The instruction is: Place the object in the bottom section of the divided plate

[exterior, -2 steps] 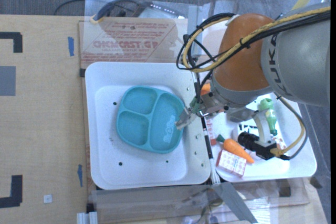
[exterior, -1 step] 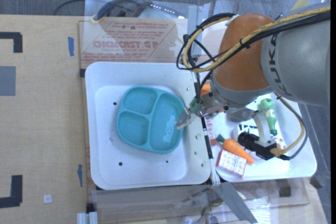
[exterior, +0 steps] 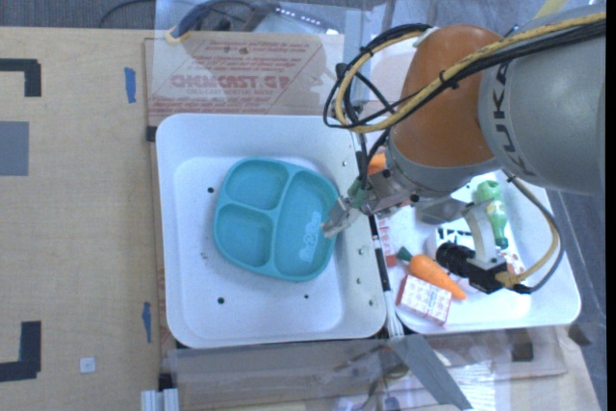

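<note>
Grey arm with orange band [exterior: 452,101] nearest; hand [exterior: 339,218] at turquoise divided plastic plate [exterior: 274,218] rim, finger state unclear. Plate sections bare; placing not done.

Open plate [exterior: 274,231] compartments, gripper [exterior: 339,218] alongside

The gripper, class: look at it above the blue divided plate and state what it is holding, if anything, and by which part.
It cannot be told. The gripper sits at the right rim of the divided plate, but its tip is too small and blurred to show any object there.
</note>
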Controlling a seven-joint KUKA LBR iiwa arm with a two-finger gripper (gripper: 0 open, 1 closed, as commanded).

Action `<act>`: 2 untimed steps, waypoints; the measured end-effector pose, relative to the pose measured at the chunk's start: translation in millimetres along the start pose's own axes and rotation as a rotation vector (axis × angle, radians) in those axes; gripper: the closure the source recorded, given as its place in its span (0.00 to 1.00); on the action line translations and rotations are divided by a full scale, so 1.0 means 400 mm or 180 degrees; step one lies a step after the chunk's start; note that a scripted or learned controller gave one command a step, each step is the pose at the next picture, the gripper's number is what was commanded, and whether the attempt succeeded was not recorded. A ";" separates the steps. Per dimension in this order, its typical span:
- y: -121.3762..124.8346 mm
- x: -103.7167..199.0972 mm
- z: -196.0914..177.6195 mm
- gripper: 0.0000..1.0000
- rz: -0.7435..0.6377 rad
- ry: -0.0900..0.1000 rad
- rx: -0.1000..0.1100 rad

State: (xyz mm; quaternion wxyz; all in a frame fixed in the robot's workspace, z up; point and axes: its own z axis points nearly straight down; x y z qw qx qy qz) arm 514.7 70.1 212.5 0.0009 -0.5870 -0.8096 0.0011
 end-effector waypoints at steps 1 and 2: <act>0.000 0.000 0.000 0.00 0.0000 0.0000 0.0000; 0.000 0.000 0.000 0.00 0.0000 0.0000 0.0000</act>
